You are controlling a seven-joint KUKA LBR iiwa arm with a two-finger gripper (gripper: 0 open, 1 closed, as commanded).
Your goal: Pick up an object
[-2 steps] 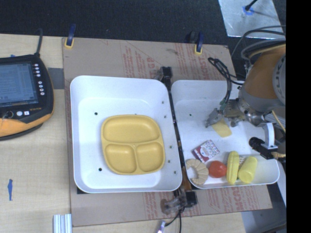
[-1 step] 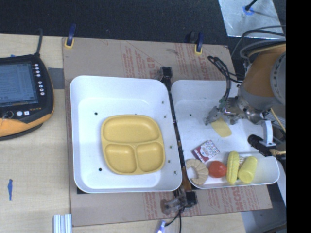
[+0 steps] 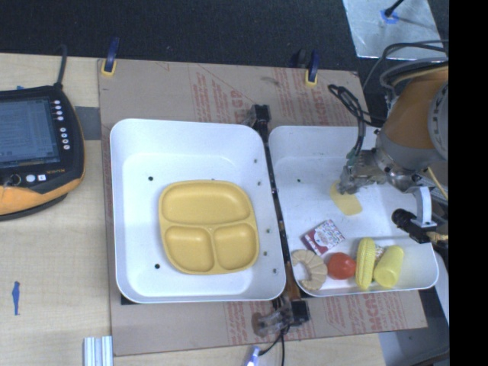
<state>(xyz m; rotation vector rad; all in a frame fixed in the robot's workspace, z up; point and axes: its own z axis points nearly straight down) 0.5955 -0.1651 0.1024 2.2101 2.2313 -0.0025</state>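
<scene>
Two white bins lie side by side on your worktop (image 3: 61,280).
Right bin (image 3: 305,147): your hand (image 3: 355,180) sits over a pale yellow slice (image 3: 348,203); its grip can't be told. Along the near wall lie corn (image 3: 366,262), tomato (image 3: 341,265), pretzel (image 3: 309,268).

Claw (image 3: 352,183) partly hides the yellow piece (image 3: 349,203)
</scene>
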